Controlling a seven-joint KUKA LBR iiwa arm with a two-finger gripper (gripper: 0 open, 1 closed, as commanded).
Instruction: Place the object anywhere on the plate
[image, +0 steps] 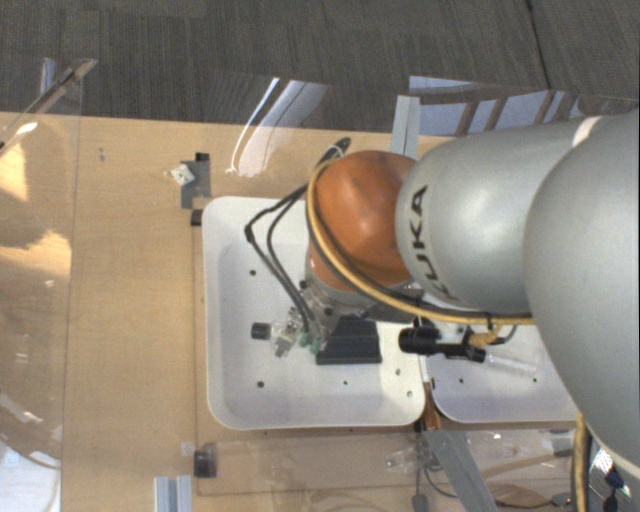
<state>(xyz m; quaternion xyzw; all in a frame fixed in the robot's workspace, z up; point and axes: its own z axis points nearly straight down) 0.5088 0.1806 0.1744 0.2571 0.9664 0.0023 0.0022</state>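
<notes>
Arm (520, 220) is closest to the camera and blocks most of the right side. Its orange band (360, 220) sits over the back of the left bin (230, 390), with cables (270, 240) looping off it.

Below the band, the gripper (295, 338) is low over the left bin's floor, pointing left. Released or clenched: cannot tell, since the tip is a small greenish blur.

A small dark piece (260, 330) lies just beside the tip, on its left, on the bin floor. This is probably the object. I cannot tell if it touches the gripper, and nothing shows it being held.

Right bin (500, 400) is mostly under the arm. I can't make out a plate; it may be hidden there.

Risks:
- If the gripper closes short of the piece, it lifts away with nothing. The piece is small and sits off the tip, not clearly in it.
- A low sideways approach may nudge the piece further left across the smooth floor instead of catching it.
- A small piece pinched at its edge may slip out during the carry.
- With the plate unseen, a blind release could land on the bin floor and miss.
- The slack cables could snag as the wrist turns.
</notes>
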